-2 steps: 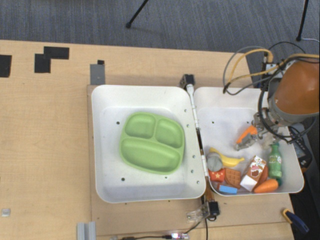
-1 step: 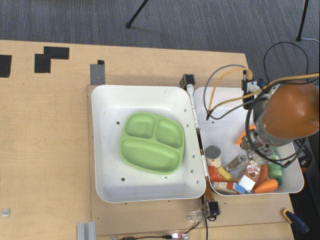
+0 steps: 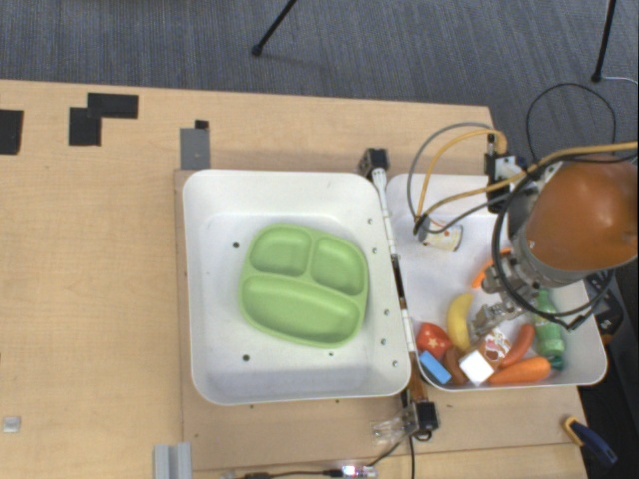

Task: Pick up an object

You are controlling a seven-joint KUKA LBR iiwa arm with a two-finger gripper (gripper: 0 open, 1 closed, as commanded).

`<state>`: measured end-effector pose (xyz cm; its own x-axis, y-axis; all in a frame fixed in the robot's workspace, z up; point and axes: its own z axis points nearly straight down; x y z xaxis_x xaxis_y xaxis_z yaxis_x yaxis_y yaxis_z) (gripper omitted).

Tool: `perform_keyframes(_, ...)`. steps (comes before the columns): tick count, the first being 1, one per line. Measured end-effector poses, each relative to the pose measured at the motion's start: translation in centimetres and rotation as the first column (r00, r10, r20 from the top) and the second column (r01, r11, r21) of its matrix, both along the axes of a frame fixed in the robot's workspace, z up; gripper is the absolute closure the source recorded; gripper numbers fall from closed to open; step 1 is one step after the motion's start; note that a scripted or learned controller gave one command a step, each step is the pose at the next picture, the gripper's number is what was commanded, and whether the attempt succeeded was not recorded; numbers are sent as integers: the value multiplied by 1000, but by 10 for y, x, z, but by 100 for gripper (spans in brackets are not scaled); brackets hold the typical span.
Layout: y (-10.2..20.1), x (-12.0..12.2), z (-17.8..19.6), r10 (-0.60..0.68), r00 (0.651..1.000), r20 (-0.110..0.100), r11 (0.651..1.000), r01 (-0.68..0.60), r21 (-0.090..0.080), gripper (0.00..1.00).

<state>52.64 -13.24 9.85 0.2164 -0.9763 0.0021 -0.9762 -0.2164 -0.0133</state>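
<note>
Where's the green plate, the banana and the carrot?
Green plate (image 3: pixel 303 285), camera view, on its big bottom section.
Banana (image 3: pixel 458 319), camera view, on its middle.
Carrot (image 3: pixel 521 371), camera view, on its orange body.

— What sits on the bench (image 3: pixel 90 297)?

— Two bins side by side, touching along a shared edge. The left bin (image 3: pixel 215 367) holds a divided tray (image 3: pixel 303 284) near its middle, with two small compartments at the back and one long compartment in front.

— And the other?

— The right bin (image 3: pixel 589 367) has its things crowded into the front corner nearest the left bin: a banana (image 3: pixel 457 319), a tomato (image 3: pixel 432 339) just in front of it, a small block (image 3: pixel 434 368) at the front wall, and a carrot (image 3: pixel 521 371) to the right. The arm (image 3: pixel 579 218) hangs over that bin, its end effector (image 3: pixel 491 319) low among those things, right of the banana.
</note>
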Motion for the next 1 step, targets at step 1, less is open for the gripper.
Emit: perform_keyframes(1,67,-39,86,-209,978,-10,978,209,2,100)
